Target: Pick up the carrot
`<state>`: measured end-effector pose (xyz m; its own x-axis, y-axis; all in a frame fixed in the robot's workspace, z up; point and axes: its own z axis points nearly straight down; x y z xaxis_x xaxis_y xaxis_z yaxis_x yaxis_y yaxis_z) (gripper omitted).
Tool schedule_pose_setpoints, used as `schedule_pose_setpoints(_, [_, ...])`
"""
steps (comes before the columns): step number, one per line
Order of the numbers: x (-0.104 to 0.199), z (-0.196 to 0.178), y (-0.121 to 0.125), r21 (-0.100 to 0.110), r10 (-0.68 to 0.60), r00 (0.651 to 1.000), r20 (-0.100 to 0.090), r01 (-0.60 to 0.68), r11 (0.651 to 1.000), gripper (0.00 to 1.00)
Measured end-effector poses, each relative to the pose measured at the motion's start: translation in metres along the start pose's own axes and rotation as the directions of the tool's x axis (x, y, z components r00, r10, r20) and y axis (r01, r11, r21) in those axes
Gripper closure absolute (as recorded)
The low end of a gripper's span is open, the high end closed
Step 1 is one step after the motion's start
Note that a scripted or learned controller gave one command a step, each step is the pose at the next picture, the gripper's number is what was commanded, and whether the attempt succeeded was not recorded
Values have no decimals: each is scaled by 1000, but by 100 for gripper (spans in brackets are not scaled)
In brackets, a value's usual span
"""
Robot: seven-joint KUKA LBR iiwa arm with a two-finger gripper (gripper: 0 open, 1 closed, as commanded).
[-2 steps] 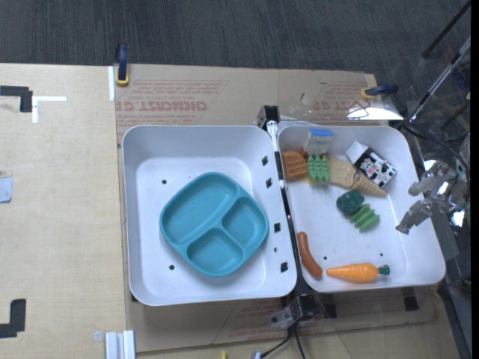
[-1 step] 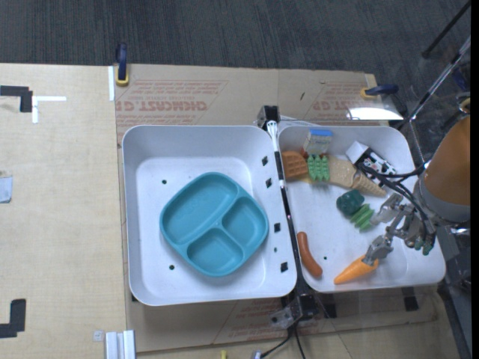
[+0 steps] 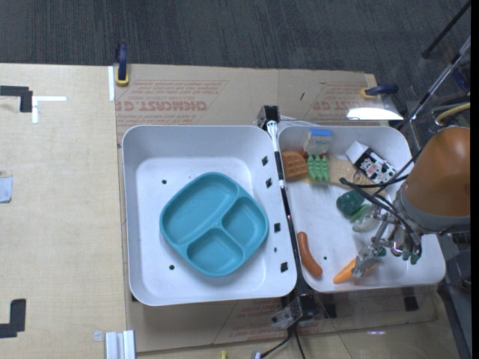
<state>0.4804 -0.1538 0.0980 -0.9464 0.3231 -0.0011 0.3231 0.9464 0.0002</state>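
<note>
At jaws' tips, carrot (image 3: 345, 273), right bin (image 3: 329, 223)

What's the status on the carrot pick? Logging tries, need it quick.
Gripper low in right bin, at carrot's right end. Carrot lying on bin floor. Hot dog just left, apart.

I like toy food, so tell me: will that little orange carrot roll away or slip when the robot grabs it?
The carrot looks smooth and tapered, so it may slip from the gripper at its thick end. Lying flat in the right bin, it would probably roll in a curve. It looks stiff and light, like a plastic toy.
</note>
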Motion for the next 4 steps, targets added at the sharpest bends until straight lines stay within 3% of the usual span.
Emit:
schedule_pose_setpoints(1, [15,-41,44,-1,-165,986,5,165,986,0])
schedule_pose_setpoints(2, [10,6,26,0,-261,965,1,261,965,0])
schedule_pose_setpoints(3, [19,6,55,-1,-566,824,3,566,824,0])
schedule_pose_setpoints(4, [0,6,21,1,-848,530,5,848,530,0])
